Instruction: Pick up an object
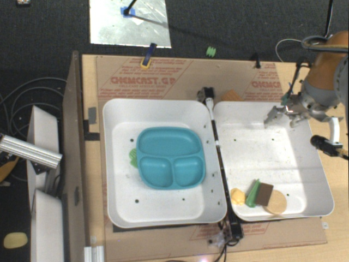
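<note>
The gripper (279,113) hangs over the far right part of the right bin (305,162); whether it is open cannot be told, and nothing shows in its hold. The objects, a yellow piece (237,196), green stick (252,194), brown block (264,194) and tan disc (276,202), lie well apart from it, toward the bin's near edge. A blue tray (170,157) fills the left bin (117,146).

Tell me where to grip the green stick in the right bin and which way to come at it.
Grip the green stick at its upper end, coming straight down, fingers closing across its narrow width. It lies flat and slanted in the right bin, with the brown block against one long side and the yellow piece near the other at its lower end. The upper end looks freest. The hand is at the bin's far corner.
</note>
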Motion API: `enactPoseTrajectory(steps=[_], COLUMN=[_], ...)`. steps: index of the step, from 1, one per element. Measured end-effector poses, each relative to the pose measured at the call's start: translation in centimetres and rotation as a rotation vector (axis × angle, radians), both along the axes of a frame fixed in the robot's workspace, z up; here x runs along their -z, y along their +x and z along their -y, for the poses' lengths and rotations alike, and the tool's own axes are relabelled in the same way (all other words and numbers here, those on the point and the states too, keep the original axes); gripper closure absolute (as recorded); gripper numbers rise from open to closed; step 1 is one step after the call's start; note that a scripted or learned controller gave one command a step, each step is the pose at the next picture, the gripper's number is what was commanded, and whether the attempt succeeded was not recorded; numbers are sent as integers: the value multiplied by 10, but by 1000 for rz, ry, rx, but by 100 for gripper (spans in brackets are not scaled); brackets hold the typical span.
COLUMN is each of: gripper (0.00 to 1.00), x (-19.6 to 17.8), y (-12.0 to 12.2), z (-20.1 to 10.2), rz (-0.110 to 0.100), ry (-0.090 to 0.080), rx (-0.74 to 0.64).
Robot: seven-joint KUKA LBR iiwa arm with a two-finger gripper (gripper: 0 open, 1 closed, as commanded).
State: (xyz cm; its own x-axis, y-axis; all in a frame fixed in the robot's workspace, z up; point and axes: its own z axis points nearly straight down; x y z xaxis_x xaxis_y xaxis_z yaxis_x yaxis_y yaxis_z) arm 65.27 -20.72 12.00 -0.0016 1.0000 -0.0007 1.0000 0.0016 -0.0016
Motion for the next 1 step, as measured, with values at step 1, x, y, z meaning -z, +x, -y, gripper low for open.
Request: enactPoseTrajectory(steps=[1], gripper=[0], x=[-19], y=[17], z=[-32], rz=[7], ry=[1], rx=[-6])
